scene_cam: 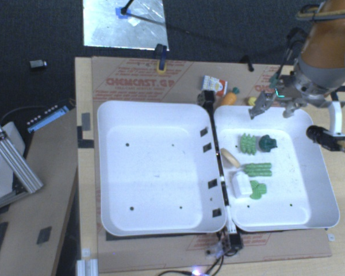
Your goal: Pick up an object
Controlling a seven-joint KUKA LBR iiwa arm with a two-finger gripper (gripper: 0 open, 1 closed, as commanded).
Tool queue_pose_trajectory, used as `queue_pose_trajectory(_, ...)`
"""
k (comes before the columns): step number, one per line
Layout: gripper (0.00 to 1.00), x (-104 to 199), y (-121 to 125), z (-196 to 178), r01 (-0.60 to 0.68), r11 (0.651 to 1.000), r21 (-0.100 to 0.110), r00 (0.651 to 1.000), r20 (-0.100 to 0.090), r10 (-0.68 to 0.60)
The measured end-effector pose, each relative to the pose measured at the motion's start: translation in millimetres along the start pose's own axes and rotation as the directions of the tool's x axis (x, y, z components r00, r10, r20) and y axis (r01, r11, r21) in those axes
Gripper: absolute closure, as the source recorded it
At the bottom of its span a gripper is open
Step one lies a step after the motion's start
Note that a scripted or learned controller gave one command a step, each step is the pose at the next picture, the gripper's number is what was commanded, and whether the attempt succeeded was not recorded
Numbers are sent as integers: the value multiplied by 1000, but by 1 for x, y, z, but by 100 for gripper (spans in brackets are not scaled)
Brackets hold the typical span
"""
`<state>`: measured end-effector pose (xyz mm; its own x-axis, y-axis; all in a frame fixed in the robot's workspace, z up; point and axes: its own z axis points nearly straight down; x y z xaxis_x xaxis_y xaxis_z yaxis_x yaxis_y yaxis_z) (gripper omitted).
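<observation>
Far left: aluminium framing point(11, 160) over dark carpet, a small grey block point(38, 64) on the floor. Upper middle, a shiny metal sheet point(125, 15). Under both bins, a brown cardboard sheet point(138, 76) with red print. Left bin point(112, 154), white with a few dark dots. Behind the seam, an orange piece point(229, 99) and a white-and-red packet point(214, 84). Right bin point(316, 200): tan oblong piece point(230, 157) and white block point(242, 183) by the left wall, then three light green ridged toys point(257, 169), then a dark green toy point(268, 143). Above the back rim, the gripper point(273, 104), both fingers spread apart, nothing between them, clear of the toys
</observation>
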<state>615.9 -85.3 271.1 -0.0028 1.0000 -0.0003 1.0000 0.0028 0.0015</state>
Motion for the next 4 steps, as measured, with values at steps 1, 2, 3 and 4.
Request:
queue_pose_trajectory(1, 100, 0, 1, -11, 3, 1000, -3, 1000, 0, -3)
queue_pose_trajectory(2, 100, 84, -19, -106, 11, 1000, -11, 1000, -3, -11)
queue_pose_trajectory(3, 100, 179, -135, 17, 12, 1000, 20, 1000, -3, -12)
queue_pose_trajectory(4, 100, 283, -74, 35, 11, 1000, -3, 1000, -4, -11)
